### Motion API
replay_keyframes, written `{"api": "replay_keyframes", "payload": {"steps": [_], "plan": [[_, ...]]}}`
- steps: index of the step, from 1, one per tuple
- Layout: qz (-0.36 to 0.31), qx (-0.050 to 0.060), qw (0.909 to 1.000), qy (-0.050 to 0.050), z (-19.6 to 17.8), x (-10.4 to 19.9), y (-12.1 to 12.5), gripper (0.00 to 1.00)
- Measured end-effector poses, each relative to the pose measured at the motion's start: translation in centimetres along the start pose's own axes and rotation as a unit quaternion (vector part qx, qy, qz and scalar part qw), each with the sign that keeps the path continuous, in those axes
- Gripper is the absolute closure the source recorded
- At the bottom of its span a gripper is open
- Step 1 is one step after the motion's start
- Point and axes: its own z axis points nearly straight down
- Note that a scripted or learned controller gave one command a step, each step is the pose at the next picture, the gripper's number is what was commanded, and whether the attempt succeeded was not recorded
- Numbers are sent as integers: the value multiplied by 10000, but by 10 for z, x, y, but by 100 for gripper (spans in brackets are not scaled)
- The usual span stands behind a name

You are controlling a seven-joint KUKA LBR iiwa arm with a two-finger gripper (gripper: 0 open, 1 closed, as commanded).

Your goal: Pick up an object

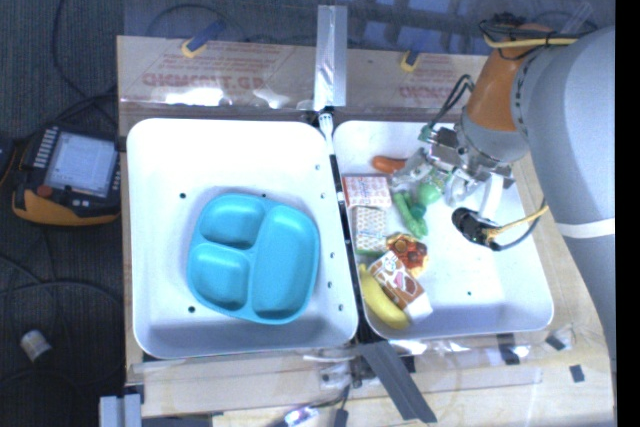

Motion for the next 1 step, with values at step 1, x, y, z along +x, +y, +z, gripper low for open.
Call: {"api": "replay_keyframes", "payload": {"steps": [1], "plan": [[-1572,-44,9876,-16,5,-16,26,0]]}}
